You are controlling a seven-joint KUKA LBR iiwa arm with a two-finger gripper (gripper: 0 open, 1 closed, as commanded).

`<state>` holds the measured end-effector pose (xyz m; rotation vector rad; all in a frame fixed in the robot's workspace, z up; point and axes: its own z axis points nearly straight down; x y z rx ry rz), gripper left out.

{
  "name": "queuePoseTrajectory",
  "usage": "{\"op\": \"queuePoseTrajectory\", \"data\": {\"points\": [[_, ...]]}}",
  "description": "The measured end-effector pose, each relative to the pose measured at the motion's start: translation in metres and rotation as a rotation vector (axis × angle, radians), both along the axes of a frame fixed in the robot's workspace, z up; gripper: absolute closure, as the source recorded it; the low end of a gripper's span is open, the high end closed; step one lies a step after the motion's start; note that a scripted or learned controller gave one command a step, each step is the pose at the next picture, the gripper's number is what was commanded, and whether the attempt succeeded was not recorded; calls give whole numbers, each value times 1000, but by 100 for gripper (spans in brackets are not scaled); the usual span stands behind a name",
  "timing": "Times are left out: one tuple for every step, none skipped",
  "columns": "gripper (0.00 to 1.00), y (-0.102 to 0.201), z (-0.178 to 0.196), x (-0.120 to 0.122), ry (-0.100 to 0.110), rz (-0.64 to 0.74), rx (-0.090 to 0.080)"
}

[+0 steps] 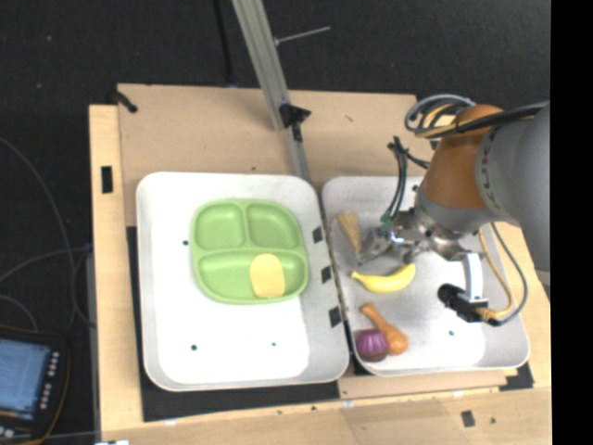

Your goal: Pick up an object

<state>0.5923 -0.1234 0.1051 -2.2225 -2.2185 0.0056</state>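
Yellow plastic banana (385, 279) lies on the floor of the right shallow white bin (505, 350), curved side down, near the bin's left half. Just above it, the gripper (387, 239) sits low over the bin, near or touching the banana's upper edge; whether it is wide, narrow or closed on anything cannot be made out from this angle, and nothing can be seen held. Beside the gripper to the left, a tan cone-shaped toy (349, 230). Below the banana, well apart, an orange carrot-like toy (383, 327) touching a purple round toy (371, 344). Left white bin (167, 350) carries a green divided plastic tray (215, 225) with a yellow flat piece (268, 275) in its lower compartment. Judgement: approach-and-grasp step, lift not yet done. Next move calls for closing squarely across the banana's body, then rising straight.
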Motion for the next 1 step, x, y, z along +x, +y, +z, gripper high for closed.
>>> {"op": "queuePoseTrajectory", "data": {"points": [[100,-1,14,1,-5,-6,1]]}}
